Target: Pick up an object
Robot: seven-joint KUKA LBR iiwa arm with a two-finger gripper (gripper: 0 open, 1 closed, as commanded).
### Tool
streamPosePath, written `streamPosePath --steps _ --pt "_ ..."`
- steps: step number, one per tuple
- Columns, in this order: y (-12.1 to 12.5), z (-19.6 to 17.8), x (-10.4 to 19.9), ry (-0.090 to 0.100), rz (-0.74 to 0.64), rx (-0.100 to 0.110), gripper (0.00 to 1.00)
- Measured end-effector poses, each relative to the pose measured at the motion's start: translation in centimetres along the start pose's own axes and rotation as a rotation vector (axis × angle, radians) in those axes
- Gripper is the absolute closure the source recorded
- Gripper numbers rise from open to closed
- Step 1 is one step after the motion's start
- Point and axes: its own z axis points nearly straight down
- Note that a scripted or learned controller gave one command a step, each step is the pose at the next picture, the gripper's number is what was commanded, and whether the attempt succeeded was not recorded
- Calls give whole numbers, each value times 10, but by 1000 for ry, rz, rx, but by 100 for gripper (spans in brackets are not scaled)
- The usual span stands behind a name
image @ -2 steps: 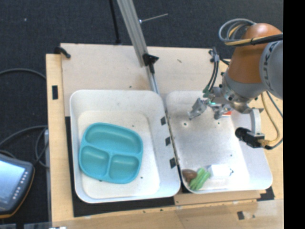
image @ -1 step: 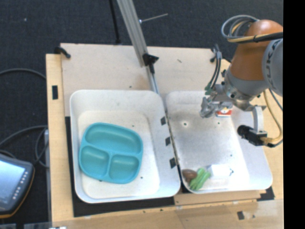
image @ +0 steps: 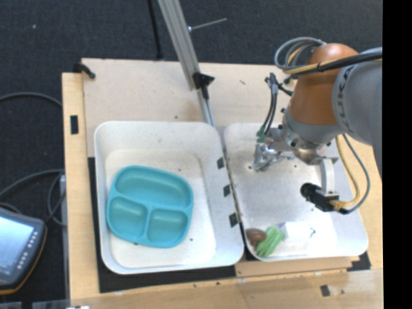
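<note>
Green object (image: pixel 272 241) lies diagonally, long axis running lower-left to upper-right.

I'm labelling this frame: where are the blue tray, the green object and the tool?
blue tray (image: pixel 150 206), camera view, on its centre divider.
green object (image: pixel 272 241), camera view, on its middle.
tool (image: pixel 262 158), camera view, at its fingertips.

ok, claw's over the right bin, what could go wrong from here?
1. The claw sits near the right bin's far left, while the brown item, green item and a pale item cluster at the near rim. A straight descent would likely grab nothing.
2. Those three lie close together by the wall, so a grasp could catch two or jam against the rim.
3. The cable loops beside the wrist and might snag.
</note>
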Motion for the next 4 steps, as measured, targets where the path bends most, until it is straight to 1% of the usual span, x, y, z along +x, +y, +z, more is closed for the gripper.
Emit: streamPosePath --steps 1,2,3,4 --pt "-14 -1 76 2 -5 -2 100" --pt "-58 -1 118 1 -2 0 100" --pt "-72 -1 121 0 4 -2 100" --pt "-70 -12 120 1 9 -6 100"
